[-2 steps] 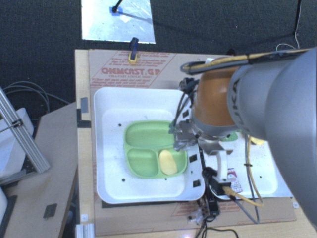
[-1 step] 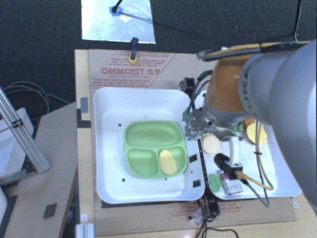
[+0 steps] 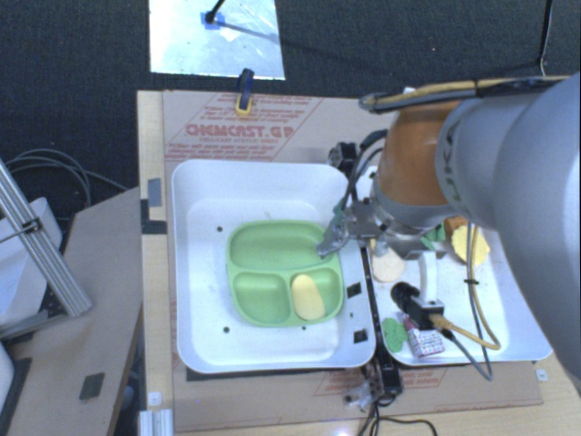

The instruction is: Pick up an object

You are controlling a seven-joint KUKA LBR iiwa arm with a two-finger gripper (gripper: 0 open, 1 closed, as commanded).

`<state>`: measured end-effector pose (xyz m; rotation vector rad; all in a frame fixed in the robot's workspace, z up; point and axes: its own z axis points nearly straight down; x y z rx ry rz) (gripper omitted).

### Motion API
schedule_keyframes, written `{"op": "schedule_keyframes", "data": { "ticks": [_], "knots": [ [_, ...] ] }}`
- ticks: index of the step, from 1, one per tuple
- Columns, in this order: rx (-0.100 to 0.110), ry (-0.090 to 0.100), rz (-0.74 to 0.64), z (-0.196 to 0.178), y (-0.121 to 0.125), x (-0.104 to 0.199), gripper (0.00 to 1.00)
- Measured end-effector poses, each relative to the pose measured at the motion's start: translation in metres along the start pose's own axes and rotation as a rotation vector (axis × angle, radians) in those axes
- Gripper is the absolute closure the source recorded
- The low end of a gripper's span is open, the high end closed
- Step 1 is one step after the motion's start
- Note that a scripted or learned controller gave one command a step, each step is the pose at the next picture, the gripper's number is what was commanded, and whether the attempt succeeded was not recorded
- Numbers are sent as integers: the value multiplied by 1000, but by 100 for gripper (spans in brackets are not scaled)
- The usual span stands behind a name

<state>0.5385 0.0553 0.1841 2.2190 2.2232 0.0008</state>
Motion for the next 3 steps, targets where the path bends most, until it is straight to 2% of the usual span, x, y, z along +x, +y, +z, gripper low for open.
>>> {"op": "schedule_keyframes", "data": {
  "ticks": [1,2,3],
  "knots": [
    [-3,-3,8,-1,23,-82,0],
    [8,-3,15,85,-34,-220,0],
    [-12,1,-11,-56,-21,-121,0]
  ]
}}
